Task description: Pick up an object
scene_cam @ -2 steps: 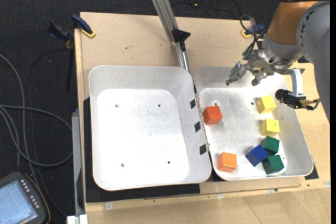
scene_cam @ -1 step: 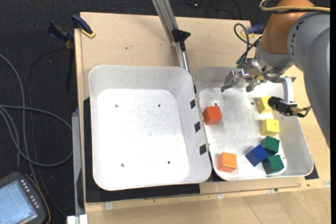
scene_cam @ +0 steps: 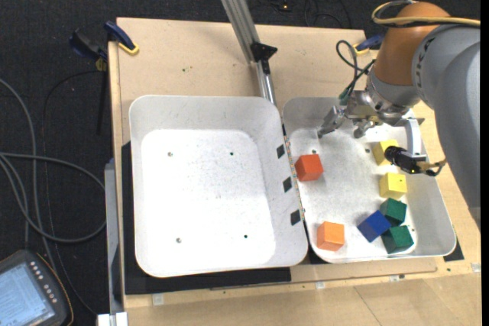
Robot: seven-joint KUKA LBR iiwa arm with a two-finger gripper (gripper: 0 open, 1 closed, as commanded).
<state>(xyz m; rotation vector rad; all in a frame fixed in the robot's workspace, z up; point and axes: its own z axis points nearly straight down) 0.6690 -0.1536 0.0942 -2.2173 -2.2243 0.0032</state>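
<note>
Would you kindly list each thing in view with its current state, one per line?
gripper: above the right bin's far end, nothing between its fingers.
red-orange block: resting in the right bin, apart from the others.
orange block: resting near the bin's front edge.
blue block: resting, against the green blocks.
yellow blocks: resting by the arm.
left bin: flat on the bench.

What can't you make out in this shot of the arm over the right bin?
- Gripper: small and dark against the arm, camera view; whether it grips anything cannot be told.
- Yellow block near the wrist: partly covered by the arm's black fitting.
- Green blocks: they overlap the blue block, so where they meet is unclear.
- Right bin: its far right rim is hidden under the arm.
</note>
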